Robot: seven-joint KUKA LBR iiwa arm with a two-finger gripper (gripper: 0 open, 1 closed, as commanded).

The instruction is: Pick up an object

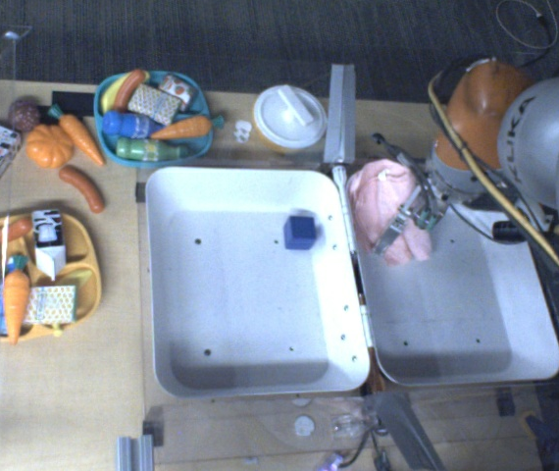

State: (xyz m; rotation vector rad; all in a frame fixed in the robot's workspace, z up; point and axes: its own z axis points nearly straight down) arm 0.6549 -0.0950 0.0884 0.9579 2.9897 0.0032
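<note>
reaching in from the 3 o'clock side, the grey arm (544, 145) with its orange band (485, 101) brings the gripper (404, 226) down over the right bin (476, 332). the gripper sits against the pink cloth (385, 204), a crumpled lump lying at the bin's 10 o'clock corner, close to the wall shared with the left bin. its two fingers (393, 235) look spread a little, angled toward 7 o'clock, with their tips resting on the cloth's lower right edge; whether any fabric is pinched between them cannot be told.

the left bin (221, 351) holds a small blue cube (301, 232), toward its 2 o'clock corner and well apart from the cloth.

on the bench beyond the bins, at 12 o'clock, stands a round white-lidded container (289, 116). a blue bowl of toy food (152, 118) sits at 11 o'clock, with a toy pumpkin (48, 145), a carrot (83, 137) and a sausage (83, 188) lying beside it. at 9 o'clock rests a yellow tray of toy groceries (88, 273).
</note>
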